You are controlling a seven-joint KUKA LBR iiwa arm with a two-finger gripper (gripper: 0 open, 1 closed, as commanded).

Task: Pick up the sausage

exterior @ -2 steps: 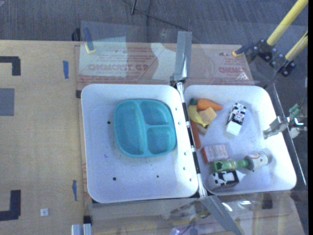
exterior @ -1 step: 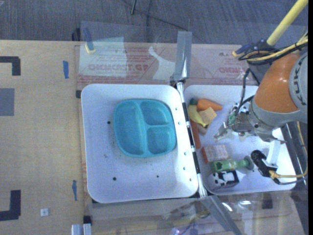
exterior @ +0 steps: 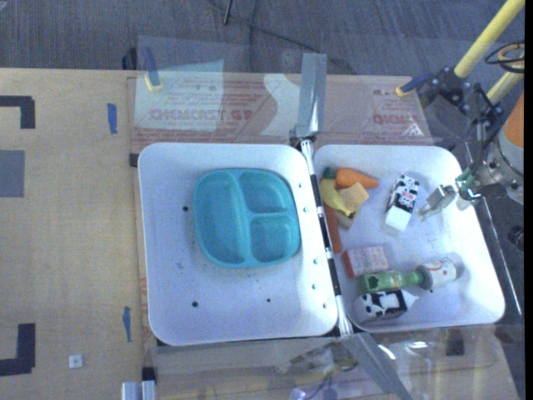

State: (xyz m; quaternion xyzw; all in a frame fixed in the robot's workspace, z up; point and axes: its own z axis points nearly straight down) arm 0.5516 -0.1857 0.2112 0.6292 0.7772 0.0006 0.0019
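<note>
The sausage is a thin reddish-brown stick lying along the left wall of the right bin, partly under a yellow piece. My gripper hovers over the bin's right side, just right of a small cow-print carton. It is far from the sausage, open, with nothing between its fingers.
An orange carrot lies at the bin's top left. A pink box, a small bottle and a black-and-white cow toy sit lower down. The left bin holds a teal divided plate.
</note>
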